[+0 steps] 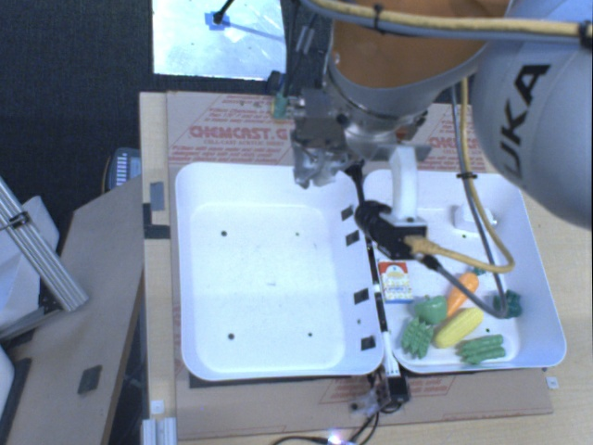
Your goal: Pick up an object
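The pincer is seen at the far rim of the left bin, close to the seam btwn the two bins, below the arm w/ its orange band. Whether the pincer is open or closed can't be told from this angle; nothing is seen gripped in it.

All objects for the pick are found in the right bin, grouped in its near half, well apart from the pincer:
- a small card w/ a red top and white/blue lower part, laid just beside the seam btwn the bins.
- an orange carrot toy, tilted, to the right of the card.
- a yellow corn toy, laid on a slant just below the carrot toy, approx. touching it.
- a round green toy, set btwn the card and the corn toy.
- a leafy green toy, near the front-left corner, just beside the corn toy.
- a long green toy, laid at the front wall, right of the corn toy.
- a dark green piece, further right; its shape can't be made out.

Both bins are set on a cardboard sheet w/ red print, which is laid on the tabletop.
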### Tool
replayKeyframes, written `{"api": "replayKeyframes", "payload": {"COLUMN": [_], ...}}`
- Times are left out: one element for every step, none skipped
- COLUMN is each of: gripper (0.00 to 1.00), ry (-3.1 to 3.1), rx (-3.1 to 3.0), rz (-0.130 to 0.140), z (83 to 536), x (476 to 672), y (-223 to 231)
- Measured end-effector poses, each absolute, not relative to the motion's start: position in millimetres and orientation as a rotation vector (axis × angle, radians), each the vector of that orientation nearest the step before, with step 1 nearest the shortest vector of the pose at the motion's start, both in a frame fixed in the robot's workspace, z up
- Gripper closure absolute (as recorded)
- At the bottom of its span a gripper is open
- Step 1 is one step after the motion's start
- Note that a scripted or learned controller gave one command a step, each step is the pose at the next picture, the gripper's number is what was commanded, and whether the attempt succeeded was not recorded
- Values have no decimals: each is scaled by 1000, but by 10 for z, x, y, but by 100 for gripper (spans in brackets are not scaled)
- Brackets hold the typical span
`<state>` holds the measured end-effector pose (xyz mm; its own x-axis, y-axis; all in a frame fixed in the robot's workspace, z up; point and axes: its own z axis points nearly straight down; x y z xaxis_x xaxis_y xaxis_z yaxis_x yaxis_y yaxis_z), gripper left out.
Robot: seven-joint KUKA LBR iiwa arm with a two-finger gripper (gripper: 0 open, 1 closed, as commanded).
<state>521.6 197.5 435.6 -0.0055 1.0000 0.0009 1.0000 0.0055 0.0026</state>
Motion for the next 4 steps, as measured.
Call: {"api": "replayKeyframes", "payload": {"gripper": [100,100,100,100], "ry": [2228,2227,2226,2226], "rx": [2215,2215,2216,2215], "rz": [2,5,3,3], "z": [4392,4434,4444,4507], "x": [4867,4865,4866,4867], "y": [2097,2352,2341,2341]}}
